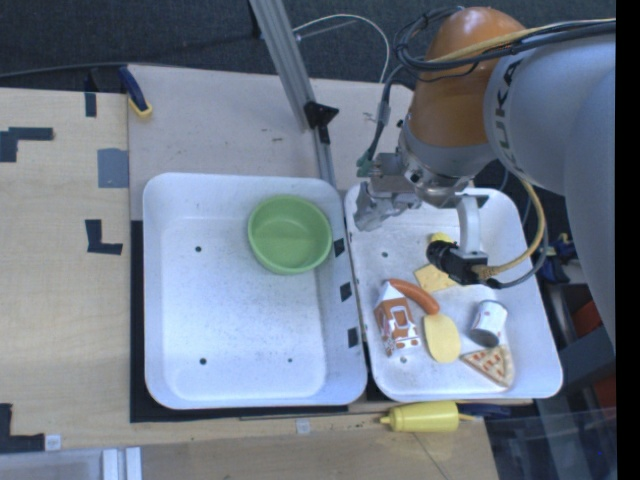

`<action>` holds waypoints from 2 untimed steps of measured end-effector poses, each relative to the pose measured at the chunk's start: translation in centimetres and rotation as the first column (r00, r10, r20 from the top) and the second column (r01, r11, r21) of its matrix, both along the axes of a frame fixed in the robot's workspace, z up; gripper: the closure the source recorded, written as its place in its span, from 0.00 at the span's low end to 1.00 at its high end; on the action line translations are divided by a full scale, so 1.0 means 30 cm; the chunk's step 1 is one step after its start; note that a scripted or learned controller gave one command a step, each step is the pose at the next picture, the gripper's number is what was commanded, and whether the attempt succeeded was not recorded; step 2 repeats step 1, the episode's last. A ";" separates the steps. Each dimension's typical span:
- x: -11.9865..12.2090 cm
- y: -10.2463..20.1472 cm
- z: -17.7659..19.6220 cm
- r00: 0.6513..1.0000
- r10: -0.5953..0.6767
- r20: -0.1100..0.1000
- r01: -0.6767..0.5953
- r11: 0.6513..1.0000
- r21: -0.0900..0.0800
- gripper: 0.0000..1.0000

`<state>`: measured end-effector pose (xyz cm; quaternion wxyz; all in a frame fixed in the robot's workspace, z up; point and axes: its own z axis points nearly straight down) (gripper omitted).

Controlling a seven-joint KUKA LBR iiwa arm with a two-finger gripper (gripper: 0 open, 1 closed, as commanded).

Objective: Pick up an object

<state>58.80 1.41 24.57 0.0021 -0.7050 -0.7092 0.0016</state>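
claw [368,211] at right bin's [535,368] upper-left corner | grip state cannot be told | hot dog [413,295] long axis runs upper-left to lower-right | green bowl [289,233] in left bin [170,298]

My table [60,298] is pale wood, marked with dark tape patches [112,167] along its left side. A lighter board [220,118] lies across it under a black mat [136,318]. Beyond the far edge, dark carpet [150,13] covers the floor. A grey metal pole [285,53] slants up from the board.
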 end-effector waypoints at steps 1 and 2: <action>-0.037 0.187 -0.035 1.000 0.001 0.001 -0.001 1.000 0.001 1.00; -0.037 0.187 -0.035 1.000 0.001 0.001 -0.001 1.000 0.001 1.00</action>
